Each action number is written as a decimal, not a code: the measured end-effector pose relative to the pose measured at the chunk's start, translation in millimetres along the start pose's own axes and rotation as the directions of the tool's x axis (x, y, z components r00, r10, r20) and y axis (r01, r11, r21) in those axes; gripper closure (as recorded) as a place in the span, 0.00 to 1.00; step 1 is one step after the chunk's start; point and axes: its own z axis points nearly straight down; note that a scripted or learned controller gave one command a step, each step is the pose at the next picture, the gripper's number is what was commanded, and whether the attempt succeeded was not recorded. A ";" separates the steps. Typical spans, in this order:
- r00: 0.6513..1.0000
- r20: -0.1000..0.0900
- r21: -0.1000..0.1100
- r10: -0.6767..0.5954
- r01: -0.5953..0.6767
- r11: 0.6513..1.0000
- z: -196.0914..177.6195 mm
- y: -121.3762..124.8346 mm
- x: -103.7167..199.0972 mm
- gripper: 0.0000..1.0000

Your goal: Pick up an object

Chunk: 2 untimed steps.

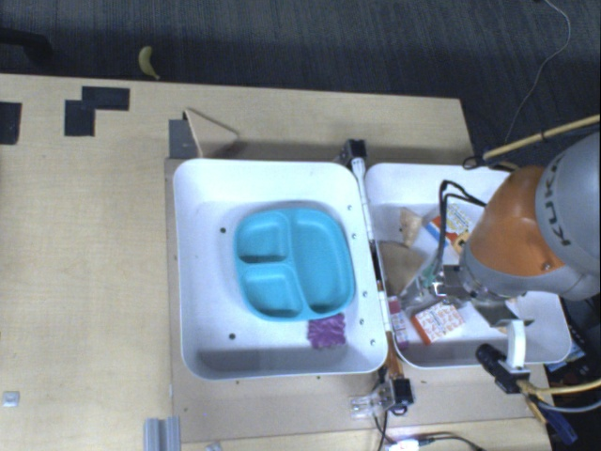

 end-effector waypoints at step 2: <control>1.000 -0.001 -0.004 -0.003 0.003 1.000 -11.2 2.1 0.8 0.00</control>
